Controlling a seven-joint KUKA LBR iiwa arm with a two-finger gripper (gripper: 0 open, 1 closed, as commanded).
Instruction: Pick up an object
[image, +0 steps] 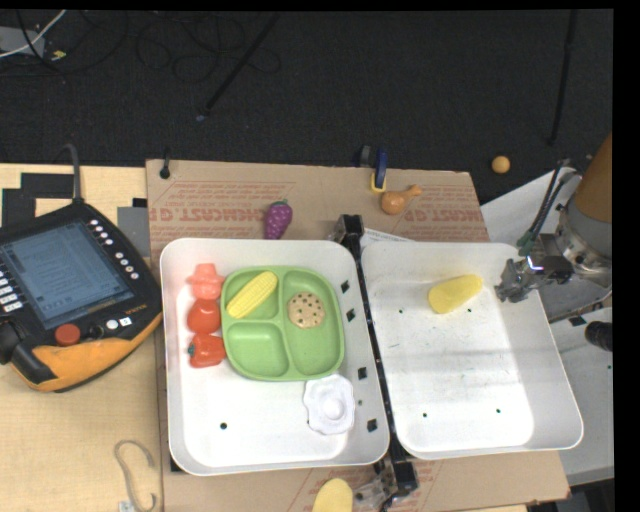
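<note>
Jaws (513, 280) of the grey arm hang over the right edge of the right-hand shallow white bin (470, 400), too small and cluttered with cables for me to tell whether they stand apart or together; nothing shows between them; a pale yellow oval object (455, 294) lies in that bin's upper part, near the jaws but apart from them; the left-hand white bin (260, 440) holds a green divided plastic tray (265, 355) with a yellow toy corn cob (249, 293) and a round brown cookie (306, 310) in its compartments; three red-orange toy pieces (204, 315) sit just beside the tray's left side; a white crumpled lump (329, 405) touches its lower right corner; a purple toy grape bunch (278, 219) rests on the cardboard behind the bins; a black and orange control pendant (70, 290) lies on the bench at the left.
</note>
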